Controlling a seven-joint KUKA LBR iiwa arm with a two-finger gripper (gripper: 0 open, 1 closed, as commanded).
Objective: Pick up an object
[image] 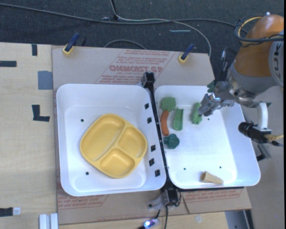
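On the wooden worktop [19, 142] a sheet of printed cardboard [128, 66] lies under two shallow white plastic bins. The left bin [66, 137] holds a glossy yellow plate [113, 145] with three moulded compartments, set at a slant. In the right bin [238, 166], near its left wall, lie a bumpy green broccoli-like piece [168, 103], a slim orange carrot shape [165, 121], a flat dark-green block [178, 119] and a rounded teal lump [171, 140]. A tan wedge [211, 178] sits near the front wall. Farther right, the hand [203, 107] hangs low at a light-green oblong piece [196, 114]; whether it is clenched or released, I cannot tell.
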